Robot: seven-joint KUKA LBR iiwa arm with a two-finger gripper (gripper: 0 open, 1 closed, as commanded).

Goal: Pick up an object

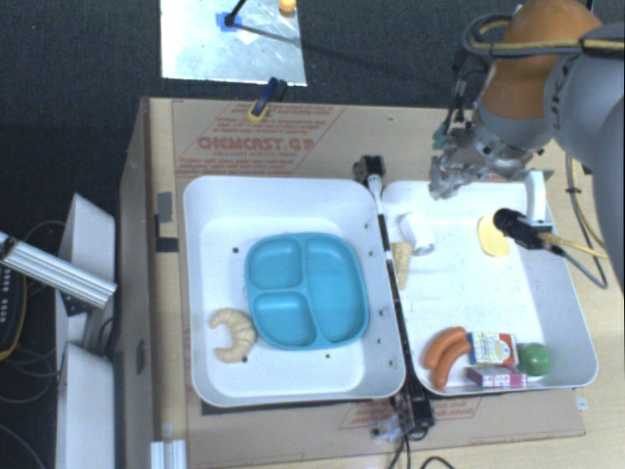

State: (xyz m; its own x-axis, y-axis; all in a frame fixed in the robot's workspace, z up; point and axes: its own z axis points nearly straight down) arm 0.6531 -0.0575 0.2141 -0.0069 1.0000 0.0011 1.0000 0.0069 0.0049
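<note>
Gripper [447, 178] over back edge of right bin [562, 291]; finger state indiscernible, arm overlaps it. Yellow slice [491, 237] near, partly hidden by black fitting. Sausage [444, 354], carton [492, 349], green ball [534, 359] along bin's front.

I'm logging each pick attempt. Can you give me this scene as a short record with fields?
left bin: blue divided plastic tray; beige toy croissant
right bin: yellow round piece; white small object; orange toy sausages; red-and-white small carton; green ball
gripper: above the right bin's far edge, nothing seen held
</note>
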